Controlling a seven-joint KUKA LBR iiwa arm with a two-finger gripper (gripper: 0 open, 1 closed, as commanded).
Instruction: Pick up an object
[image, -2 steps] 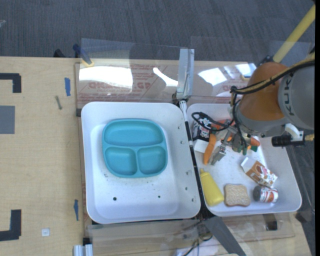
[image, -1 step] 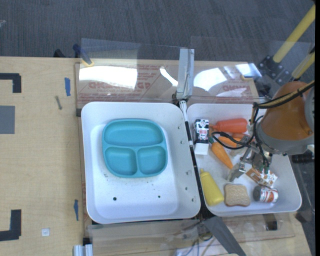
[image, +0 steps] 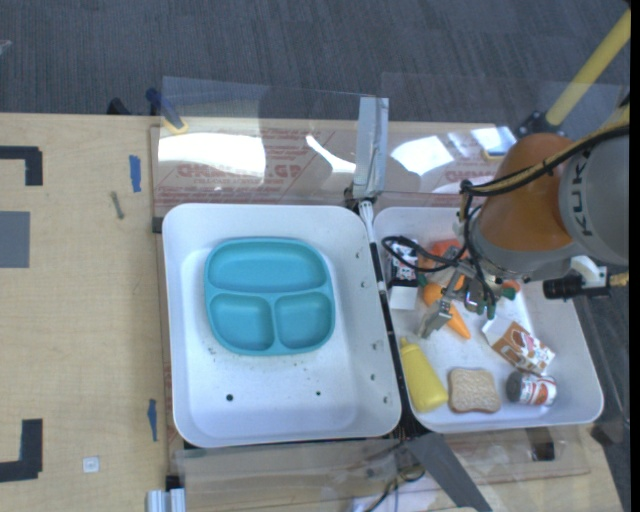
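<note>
My gripper (image: 452, 303) hangs low over the upper middle of the right bin (image: 585, 395), under the arm's orange band (image: 528, 200). Directly beneath it lie small orange pieces: a carrot (image: 458, 323) and another orange item (image: 432, 294). They sit so close to the gripper that I cannot make out whether it touches them. A yellow mustard bottle (image: 422, 375), a slice of toast (image: 473, 390), a small can (image: 532, 389) and a brown-and-white carton (image: 521, 347) lie along the bin's front.
The left bin (image: 185, 300) holds a blue divided plate (image: 268, 295). Black cables and a white tag (image: 402, 262) lie at the right bin's upper left. A clear panel stands behind both bins.
</note>
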